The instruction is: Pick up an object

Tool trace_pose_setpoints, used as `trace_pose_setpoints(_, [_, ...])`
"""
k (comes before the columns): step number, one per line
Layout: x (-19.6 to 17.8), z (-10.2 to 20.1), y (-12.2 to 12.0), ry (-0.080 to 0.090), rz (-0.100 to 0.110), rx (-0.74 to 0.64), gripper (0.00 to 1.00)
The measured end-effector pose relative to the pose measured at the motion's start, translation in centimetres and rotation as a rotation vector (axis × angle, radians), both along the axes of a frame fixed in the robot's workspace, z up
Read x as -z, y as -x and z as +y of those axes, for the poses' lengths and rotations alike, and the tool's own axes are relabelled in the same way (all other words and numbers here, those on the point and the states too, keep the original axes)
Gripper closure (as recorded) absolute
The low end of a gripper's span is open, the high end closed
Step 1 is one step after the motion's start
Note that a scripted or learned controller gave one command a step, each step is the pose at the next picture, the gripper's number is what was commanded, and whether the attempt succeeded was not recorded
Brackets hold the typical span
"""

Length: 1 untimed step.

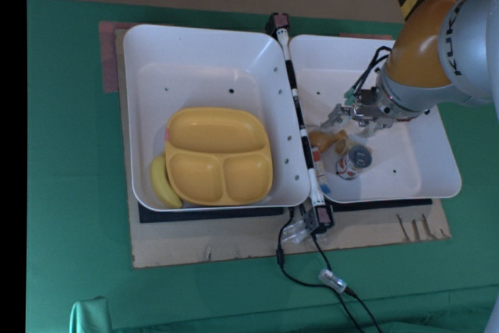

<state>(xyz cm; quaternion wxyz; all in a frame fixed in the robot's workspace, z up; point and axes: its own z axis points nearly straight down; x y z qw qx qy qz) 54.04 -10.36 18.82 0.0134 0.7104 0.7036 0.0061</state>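
2 white bins (140, 58) sit side by side on the counter (70, 168), with the arm (437, 51) over the right one.
The left bin holds 1 yellow plastic tray (218, 156) with 3 compartments and rounded corners, and 1 curved yellow banana (164, 182) touching its left edge. The right bin (421, 160) holds 1 small can (355, 161) with a red-and-white label, lying tilted, 1 orange toy-like piece (329, 140) just beside it, and 1 small blue item (324, 188) near the divider. The grey arm with its orange band reaches in from the right, wrist bent down; the gripper (352, 115) hangs just above the can and orange piece, and whether the fingers are apart or together I cannot tell.
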Motion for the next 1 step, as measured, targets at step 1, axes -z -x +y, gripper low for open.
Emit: trace_pose_setpoints(1, [-1.51, -0.46, -0.21, 0.005, -0.014, 0.010, 1.00])
